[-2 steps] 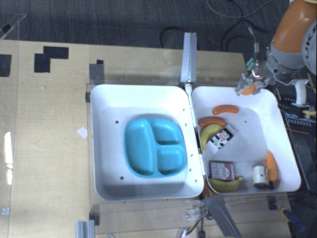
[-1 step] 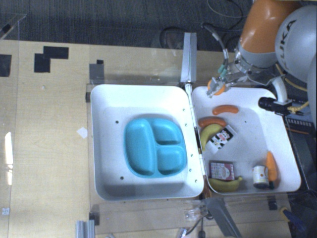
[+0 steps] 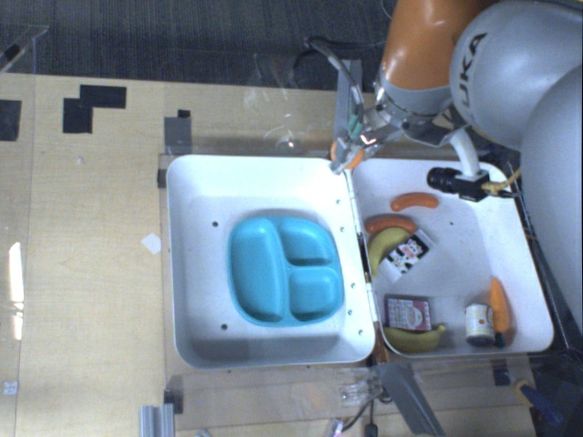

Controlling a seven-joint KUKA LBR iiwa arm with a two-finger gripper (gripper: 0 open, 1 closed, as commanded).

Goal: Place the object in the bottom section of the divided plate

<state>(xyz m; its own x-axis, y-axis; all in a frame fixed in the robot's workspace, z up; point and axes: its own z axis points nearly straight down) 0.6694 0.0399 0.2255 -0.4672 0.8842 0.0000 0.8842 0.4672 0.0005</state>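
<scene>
Divided plate (image 3: 285,269) is sat in the left bin (image 3: 196,335) with all sections bare, so nothing's been placed yet. Gripper (image 3: 346,156) is parked over the bins' top rim, grip can't be made out. Sausage (image 3: 414,202), bananas (image 3: 386,241) and carrot (image 3: 497,303) are left in the right bin (image 3: 533,330), so picking is all still to be done.

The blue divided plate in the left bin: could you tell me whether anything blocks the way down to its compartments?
Nothing visible does. The blue divided plastic plate lies alone in the left white bin, its sections uncovered. The gripper hovers over the bins' shared top edge, above and right of the plate.
</scene>
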